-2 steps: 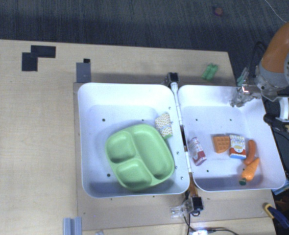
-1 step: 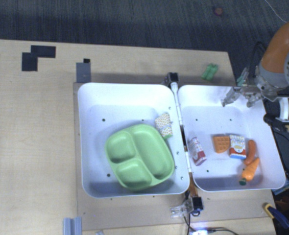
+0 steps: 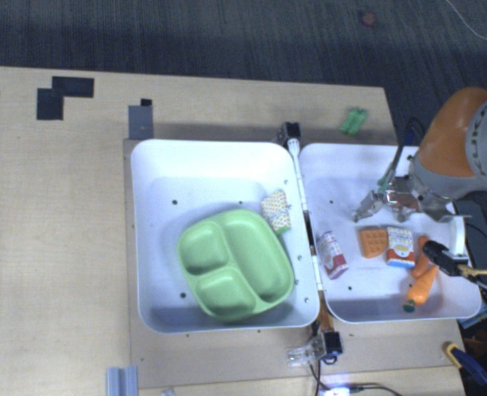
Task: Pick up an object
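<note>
Hovering hand — spread, holding nothing

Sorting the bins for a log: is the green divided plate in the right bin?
No, the green divided plate lies in the left bin.

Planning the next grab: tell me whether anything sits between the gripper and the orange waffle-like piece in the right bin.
Nothing visible does. The gripper hangs over the right bin, just up-left of the orange waffle-like piece, with bare white floor between them. The small carton lies against the piece's right side, and the red packet is off to its left.
</note>
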### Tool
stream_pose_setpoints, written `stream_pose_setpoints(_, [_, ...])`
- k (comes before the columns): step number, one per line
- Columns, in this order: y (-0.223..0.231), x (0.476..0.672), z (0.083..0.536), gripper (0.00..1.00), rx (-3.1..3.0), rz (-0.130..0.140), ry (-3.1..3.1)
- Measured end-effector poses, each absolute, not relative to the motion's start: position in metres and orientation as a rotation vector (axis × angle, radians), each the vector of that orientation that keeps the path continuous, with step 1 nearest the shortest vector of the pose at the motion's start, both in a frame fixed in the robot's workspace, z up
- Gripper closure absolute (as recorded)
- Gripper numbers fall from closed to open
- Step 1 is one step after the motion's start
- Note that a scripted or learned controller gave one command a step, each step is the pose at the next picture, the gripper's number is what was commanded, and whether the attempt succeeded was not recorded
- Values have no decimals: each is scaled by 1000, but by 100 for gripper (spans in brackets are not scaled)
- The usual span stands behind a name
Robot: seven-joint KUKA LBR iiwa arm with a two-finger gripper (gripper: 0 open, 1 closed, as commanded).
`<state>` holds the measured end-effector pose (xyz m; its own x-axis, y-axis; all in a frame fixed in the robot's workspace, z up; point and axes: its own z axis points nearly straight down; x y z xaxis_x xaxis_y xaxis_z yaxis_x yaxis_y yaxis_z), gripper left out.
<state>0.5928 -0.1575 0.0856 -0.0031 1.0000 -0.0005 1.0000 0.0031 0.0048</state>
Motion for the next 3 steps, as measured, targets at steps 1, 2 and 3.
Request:
stream_pose_setpoints(1, [-157, 595, 98, 100, 2210, 11, 2219])
stream_pose_setpoints(2, [-206, 635, 121, 100, 2216, 4, 2221])
stream_pose_setpoints(3, [-206, 635, 120, 0, 2215, 4, 2223])
